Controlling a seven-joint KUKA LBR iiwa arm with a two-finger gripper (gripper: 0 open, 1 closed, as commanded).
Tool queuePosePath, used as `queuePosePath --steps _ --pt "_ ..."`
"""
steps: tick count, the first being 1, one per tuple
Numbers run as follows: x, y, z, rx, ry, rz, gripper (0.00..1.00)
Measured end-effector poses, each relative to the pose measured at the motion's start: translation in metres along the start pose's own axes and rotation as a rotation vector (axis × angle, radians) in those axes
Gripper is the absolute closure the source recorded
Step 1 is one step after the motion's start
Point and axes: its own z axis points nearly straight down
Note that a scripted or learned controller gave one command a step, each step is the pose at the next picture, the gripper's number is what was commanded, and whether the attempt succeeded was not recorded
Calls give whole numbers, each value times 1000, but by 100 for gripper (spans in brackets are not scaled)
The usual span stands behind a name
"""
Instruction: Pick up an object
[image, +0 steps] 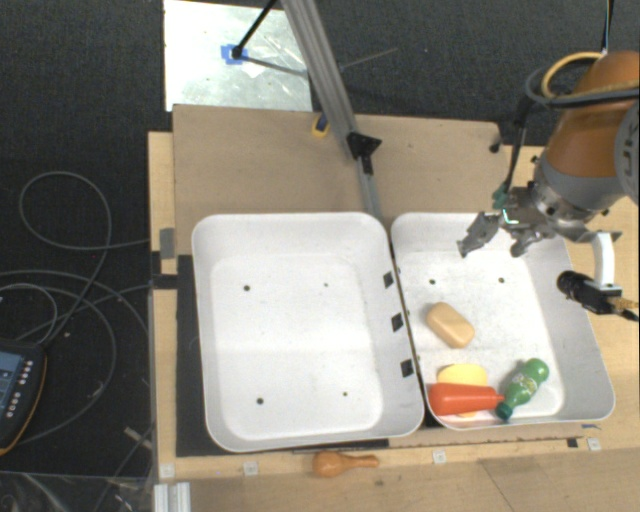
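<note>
While nothing is yet held, the task is judged barely begun: the gripper (497, 235) hangs with its fingers spread and nothing between them, above the far edge of the right bin (585, 340), well apart from everything in it. Reaching down, closing and lifting are all left. A tan, rounded block (451, 325) lies nearest, by the bin's left wall. Along the near edge, an orange carrot (464, 399) is seen touching a yellow piece (462, 375), with a green bottle (523, 386) just beside them.
</note>
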Motion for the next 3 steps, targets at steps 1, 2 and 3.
queuePosePath --steps 1,2,3 --pt "0 1 -3 -4 -1 0 0" --pt "5 7 57 1 -1 -1 0" --pt "-1 -1 105 1 -1 5 0"
